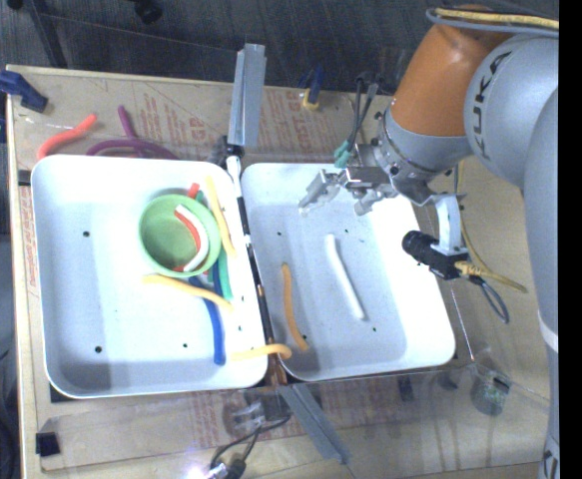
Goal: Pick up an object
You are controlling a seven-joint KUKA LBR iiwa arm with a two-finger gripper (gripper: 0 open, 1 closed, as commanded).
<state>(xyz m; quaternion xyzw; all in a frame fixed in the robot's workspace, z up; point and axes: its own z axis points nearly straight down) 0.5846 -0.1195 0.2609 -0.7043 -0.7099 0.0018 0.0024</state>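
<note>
Right bin (420,337) — 2 candidates: white stick (345,277), orange strip (291,307).
Hand (342,193): over the bin's far edge, fingers spread apart, nothing between them.
White stick: flat on the bin floor, just nearside of the hand, long axis far-left to near-right.
Orange strip: near the left wall, further off.
Nearest pick, by judgement — white stick, jaws set across its long axis.

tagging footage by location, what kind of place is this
Probably a robotics lab or test cell. A grey and orange arm reaches over two white bins on a plywood bench, with clamps and loose cables at the edges and dark carpet beyond. The bins hold assorted plastic pieces.
</note>
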